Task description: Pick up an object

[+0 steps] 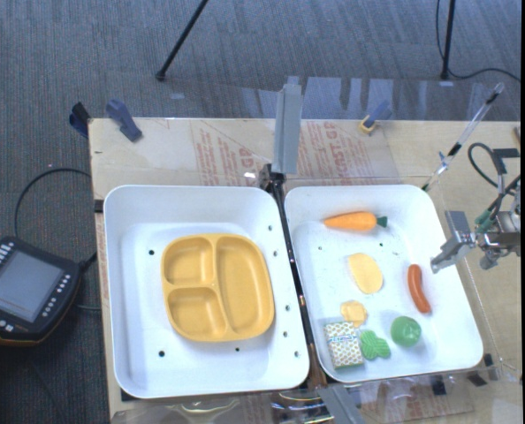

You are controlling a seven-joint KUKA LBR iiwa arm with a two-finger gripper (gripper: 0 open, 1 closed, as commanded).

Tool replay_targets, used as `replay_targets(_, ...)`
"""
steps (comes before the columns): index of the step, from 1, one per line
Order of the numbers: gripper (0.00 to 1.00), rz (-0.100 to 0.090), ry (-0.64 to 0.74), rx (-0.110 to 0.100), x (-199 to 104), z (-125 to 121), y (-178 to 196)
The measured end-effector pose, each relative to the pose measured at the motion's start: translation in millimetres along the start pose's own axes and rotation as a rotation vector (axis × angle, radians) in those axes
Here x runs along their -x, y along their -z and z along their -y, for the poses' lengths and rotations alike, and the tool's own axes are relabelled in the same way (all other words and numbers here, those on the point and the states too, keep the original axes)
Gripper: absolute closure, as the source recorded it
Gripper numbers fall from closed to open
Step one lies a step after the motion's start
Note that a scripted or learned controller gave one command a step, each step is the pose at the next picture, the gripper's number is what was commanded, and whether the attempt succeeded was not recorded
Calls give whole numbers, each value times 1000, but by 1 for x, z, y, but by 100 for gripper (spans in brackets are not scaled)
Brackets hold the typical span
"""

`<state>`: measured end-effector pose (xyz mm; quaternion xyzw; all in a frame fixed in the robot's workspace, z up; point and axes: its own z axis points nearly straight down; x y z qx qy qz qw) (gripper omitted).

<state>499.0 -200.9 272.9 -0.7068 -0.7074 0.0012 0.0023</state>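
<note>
While carpet's grey, bench (192,148) w/ two bins (130,237) is tan.

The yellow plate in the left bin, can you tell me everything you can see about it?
The yellow plate looks like smooth plastic, a rounded square with a raised rim. Ridges split it into three compartments: two smaller ones on the left side of the view and one long one on the right. No food lies in them. It lies flat, right side up and turned slightly askew, near the middle of the left bin, resting on the bin's white floor. Nothing else touches it.
</note>
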Motion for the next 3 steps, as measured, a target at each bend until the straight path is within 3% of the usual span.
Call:
replay_targets(1, 0, -8, -223, -5, 5, 8, -186)
replay_targets(2, 0, 0, -137, 7, 4, -67, -138)
replay_targets(3, 0, -3, -9, -1, 5, -54, -187)
